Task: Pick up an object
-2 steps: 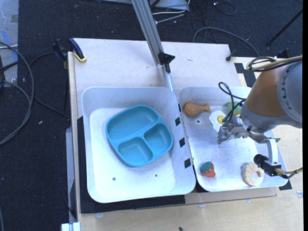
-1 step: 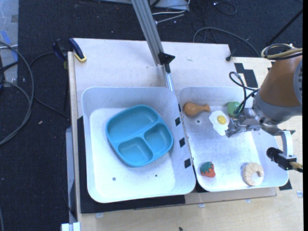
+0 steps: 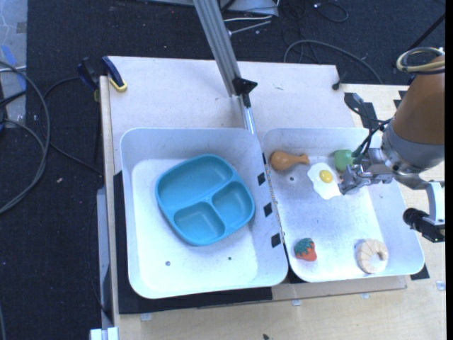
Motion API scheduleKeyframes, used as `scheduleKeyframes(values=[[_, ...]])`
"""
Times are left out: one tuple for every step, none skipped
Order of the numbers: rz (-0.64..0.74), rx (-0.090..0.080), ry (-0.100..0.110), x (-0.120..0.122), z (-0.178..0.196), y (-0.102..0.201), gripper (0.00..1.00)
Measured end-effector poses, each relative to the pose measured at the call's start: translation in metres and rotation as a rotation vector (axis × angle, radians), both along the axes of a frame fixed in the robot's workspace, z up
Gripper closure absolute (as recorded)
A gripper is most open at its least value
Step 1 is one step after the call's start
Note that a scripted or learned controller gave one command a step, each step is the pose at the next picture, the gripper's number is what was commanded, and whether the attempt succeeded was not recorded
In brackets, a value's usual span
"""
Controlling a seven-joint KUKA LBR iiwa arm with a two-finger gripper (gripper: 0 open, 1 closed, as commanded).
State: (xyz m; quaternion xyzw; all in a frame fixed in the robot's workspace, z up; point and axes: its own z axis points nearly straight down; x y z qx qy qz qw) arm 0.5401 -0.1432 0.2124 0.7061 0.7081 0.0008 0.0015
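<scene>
The gripper [image 3: 348, 183] sits low beside the fried egg [image 3: 323, 179]; how wide it stands I cannot tell, and nothing shows held. To grasp well, I judge it should centre over the egg before closing. One green piece [image 3: 342, 159] lies just behind, then one drumstick [image 3: 287, 161], one strawberry [image 3: 305, 248], one shrimp [image 3: 371, 255], farthest one blue tray [image 3: 204, 199].

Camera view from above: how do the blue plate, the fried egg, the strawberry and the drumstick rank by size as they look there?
1. Blue divided plate, by far largest.
2. Toy drumstick and fried egg: look much alike, so unranked.
3. Toy strawberry, smallest.
</scene>
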Motion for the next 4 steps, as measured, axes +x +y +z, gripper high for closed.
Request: scheduleKeyframes(values=[[0.001,-0.001,-0.002,-0.006,0.06,0.004,1.0],[0.0,0.0,0.0,-0.005,0.071,0.004,1.0],[0.005,0.002,0.003,0.001,0.066,0.067,1.0],[0.005,0.002,0.005,0.01,0.05,0.122,1.0]])
